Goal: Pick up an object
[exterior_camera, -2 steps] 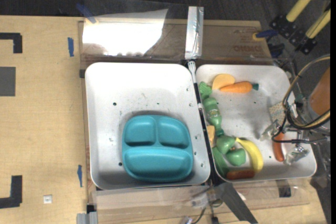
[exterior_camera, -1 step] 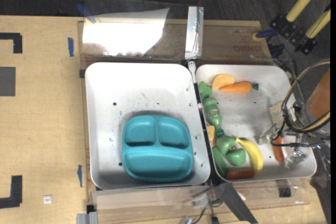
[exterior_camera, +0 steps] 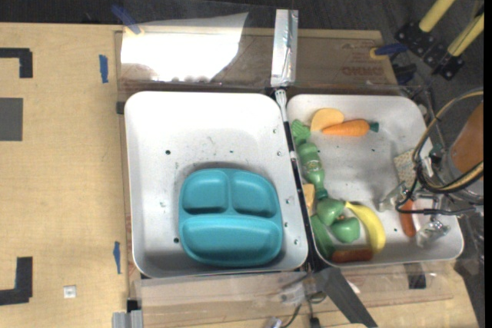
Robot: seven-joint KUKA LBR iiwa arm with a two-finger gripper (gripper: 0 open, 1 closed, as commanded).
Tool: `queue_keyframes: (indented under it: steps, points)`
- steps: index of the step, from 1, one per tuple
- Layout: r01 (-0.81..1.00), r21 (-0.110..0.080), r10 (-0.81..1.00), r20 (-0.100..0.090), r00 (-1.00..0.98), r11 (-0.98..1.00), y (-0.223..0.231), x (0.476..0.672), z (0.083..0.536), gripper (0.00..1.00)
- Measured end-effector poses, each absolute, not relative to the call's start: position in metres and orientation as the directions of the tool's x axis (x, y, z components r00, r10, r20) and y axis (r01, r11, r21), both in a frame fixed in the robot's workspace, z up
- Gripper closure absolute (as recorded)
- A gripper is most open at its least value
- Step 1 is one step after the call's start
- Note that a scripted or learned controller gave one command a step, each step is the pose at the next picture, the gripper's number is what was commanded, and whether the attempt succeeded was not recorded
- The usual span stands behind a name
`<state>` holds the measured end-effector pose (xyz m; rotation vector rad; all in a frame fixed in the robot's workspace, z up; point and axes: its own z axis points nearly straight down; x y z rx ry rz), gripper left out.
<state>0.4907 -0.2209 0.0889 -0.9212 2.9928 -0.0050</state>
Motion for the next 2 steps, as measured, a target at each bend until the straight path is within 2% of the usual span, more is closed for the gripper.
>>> queue_keyframes:
  steps: [2]
  points:
    - [-0.633,-0.009,-0.633,-0.006,-0.774,0.774,-0.2225,0.4977,0.0888,0.00]
